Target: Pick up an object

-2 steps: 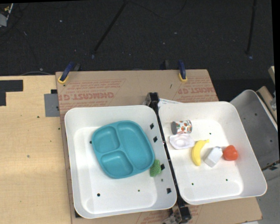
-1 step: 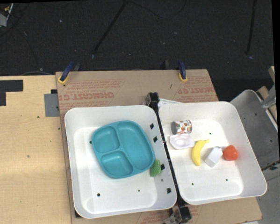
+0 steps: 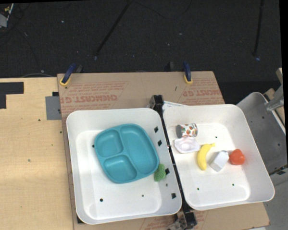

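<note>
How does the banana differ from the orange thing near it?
The banana is yellow, long and curved; the orange thing is rounder and shorter. The banana lies left of the white block, the orange thing on its right. The banana also touches a pale item. Both lie in the right bin.

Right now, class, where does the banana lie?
The banana lies in the right bin, near its middle, between the pale pink object and the white block.
</note>
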`<state>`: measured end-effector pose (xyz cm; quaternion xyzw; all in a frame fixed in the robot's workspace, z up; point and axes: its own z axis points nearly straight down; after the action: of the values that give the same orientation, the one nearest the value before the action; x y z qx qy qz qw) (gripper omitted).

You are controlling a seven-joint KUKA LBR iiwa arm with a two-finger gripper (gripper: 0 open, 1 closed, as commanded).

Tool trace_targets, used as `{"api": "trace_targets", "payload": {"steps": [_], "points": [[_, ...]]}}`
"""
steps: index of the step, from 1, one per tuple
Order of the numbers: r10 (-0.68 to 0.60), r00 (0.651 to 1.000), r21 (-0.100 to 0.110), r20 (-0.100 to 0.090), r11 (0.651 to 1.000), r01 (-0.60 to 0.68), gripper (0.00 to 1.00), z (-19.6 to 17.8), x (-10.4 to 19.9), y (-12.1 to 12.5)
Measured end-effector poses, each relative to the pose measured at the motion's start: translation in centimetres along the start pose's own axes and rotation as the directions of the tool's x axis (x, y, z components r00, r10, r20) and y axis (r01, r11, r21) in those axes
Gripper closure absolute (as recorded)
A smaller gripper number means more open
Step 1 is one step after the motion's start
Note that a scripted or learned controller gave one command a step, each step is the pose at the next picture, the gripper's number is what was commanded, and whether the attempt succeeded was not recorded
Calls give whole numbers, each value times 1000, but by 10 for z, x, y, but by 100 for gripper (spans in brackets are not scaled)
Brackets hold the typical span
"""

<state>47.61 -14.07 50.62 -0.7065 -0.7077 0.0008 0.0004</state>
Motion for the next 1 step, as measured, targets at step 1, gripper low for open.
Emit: {"api": "trace_targets", "payload": {"steps": [1], "points": [[-1,1000,0,0,1000,1,100,-10,0,0]]}}
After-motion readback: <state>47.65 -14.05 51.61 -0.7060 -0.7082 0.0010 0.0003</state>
